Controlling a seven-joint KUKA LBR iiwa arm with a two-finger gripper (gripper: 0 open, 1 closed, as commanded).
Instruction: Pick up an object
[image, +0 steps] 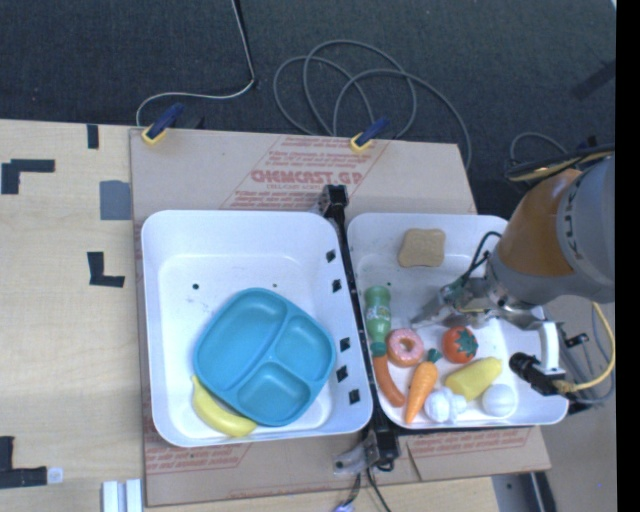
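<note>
Camera view, from above at a slant. A brown cardboard sheet (300, 175) lies on a light wood bench (60, 300); red print on it reads in part "CHEMCAST GP". Dark carpet (100, 50) with looped grey cables (345, 90) lies beyond the bench.

The left white bin (160, 250) holds a blue divided plate (264, 355), which rests partly over a yellow banana (218, 415) at the bin's near-left corner.

The right white bin (455, 225) holds the small toy foods: a tan bread slice (422, 248) at the far side, a green bottle-like item (377, 312) near the left wall, a pink-iced doughnut (405, 346), a red tomato (459, 344), an orange carrot (420, 390), a thin orange-red piece (388, 380) along the left wall, a yellow lemon-shaped piece (474, 377), and two white egg-like pieces (498, 399) at the near edge.

The grey arm with its orange band (540, 235) reaches in from the right. Its gripper (445, 305) sits low in the right bin, just above the tomato and beside the doughnut; whether it is spread or closed cannot be told.
</note>
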